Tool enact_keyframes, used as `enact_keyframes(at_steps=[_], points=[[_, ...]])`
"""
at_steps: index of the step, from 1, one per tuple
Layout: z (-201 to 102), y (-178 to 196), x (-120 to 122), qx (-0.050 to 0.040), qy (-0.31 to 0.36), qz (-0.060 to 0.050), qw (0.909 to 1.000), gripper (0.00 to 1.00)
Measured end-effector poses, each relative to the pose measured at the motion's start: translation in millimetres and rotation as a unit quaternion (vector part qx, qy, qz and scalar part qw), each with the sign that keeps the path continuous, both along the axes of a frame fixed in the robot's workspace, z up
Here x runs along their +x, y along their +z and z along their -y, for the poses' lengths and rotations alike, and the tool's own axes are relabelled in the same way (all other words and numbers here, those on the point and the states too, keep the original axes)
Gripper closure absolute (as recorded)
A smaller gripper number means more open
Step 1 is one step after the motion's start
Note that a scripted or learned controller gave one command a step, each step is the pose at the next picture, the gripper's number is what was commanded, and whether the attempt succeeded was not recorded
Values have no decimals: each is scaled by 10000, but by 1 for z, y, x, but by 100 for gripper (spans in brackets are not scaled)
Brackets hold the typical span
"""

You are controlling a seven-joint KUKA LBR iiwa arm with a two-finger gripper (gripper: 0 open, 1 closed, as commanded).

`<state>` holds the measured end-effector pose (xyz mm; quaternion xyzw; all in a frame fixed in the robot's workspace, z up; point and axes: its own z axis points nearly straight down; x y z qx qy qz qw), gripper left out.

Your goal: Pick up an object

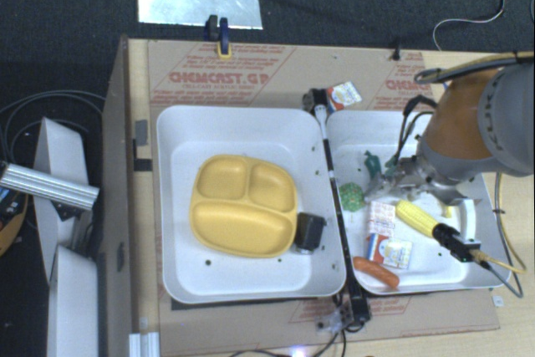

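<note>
Printed cardboard (251, 71) underlies smooth white bins (242, 125); one holds a sectioned yellow plate (242, 205).

Cardboard-topped bench (251, 73), left bin (178, 148), right bin (361, 130)

The left bin (234, 130) lies open around its yellow plate (242, 205), while the right bin (368, 130) seems crowded throughout.

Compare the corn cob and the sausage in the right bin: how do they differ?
Colour: the corn cob is yellow, the sausage orange-red. Girth: the corn cob looks thicker than the sausage. Place: the corn cob lies mid-bin, the sausage by the near wall of the right bin. Shared: both are elongated, lie flat and slant the same way.
</note>
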<state>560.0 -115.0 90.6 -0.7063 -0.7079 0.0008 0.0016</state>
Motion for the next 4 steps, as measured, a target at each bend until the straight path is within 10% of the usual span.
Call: enact_keyframes(at_steps=[1, 2, 3, 4], points=[[30, -7, -31, -9, -9, 17, 10000, 0], [-25, -6, 25, -8, 2, 29, 10000, 0], [-25, 4, 25, -8, 13, 33, 10000, 100], [-88, 95, 32, -2, 10, 32, 10000, 100]])
